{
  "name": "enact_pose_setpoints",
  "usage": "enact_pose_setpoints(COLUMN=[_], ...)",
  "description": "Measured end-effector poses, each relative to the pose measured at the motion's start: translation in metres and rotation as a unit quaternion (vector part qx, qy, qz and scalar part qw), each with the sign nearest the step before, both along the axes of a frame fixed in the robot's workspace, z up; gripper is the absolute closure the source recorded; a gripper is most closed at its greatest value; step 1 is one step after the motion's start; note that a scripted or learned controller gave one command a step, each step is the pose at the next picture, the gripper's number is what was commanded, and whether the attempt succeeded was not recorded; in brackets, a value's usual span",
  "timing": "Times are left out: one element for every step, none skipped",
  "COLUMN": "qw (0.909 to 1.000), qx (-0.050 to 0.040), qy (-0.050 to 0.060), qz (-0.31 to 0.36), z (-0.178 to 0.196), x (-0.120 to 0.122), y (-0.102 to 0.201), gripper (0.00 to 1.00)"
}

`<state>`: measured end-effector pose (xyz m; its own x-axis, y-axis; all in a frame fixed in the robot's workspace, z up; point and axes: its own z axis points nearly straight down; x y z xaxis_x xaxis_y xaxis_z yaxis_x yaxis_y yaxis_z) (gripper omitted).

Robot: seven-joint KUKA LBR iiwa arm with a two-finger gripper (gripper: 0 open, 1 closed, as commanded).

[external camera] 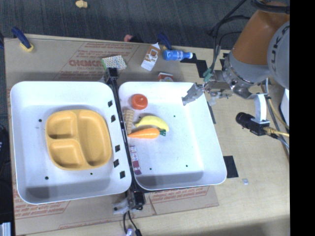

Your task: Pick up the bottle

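I see the shallow white right bin (197,171) nearest; my claw (191,96) hangs over its far corner, nothing gripped, fingers unreadable. The small blue plastic bottle (175,55) lies on the desk (256,191) beyond.

The grey arm (256,58) reaches leftward, its hand (193,95) hanging low.

Toys (142,119) crowd right bin's (206,146) left (rest passable)
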<state>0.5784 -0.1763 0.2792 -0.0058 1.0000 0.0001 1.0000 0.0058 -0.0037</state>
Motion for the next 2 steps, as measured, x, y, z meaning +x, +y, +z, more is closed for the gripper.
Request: enact_pose_setpoints(qw=[1.0, 0.998], qx=[0.0004, 0.0], qy=[0.001, 0.001], qz=[0.003, -0.064], z=[0.01, -0.023], x=[0.0, -0.077], y=[0.001, -0.024], gripper=[1.0, 1.0])
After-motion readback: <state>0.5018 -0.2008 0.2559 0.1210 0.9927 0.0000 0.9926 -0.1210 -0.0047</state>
